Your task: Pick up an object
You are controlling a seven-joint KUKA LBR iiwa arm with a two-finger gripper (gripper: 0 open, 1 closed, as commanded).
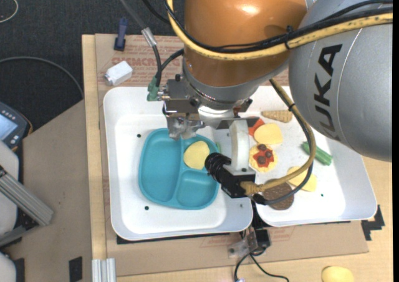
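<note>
The grey arm (349, 68) reaches in from the right, its orange band (240, 6) uppermost and facing the camera. Below the band, the wrist points straight down, carrying the gripper (182, 126) low at its end. Black and yellow cables loop around the wrist.

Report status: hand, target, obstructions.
Hand low over left bin, at the blue tray's far rim; grip state unreadable. Yellow piece lies in the tray, not held. Arm's own cables hang over the right bin's toy food.
</note>
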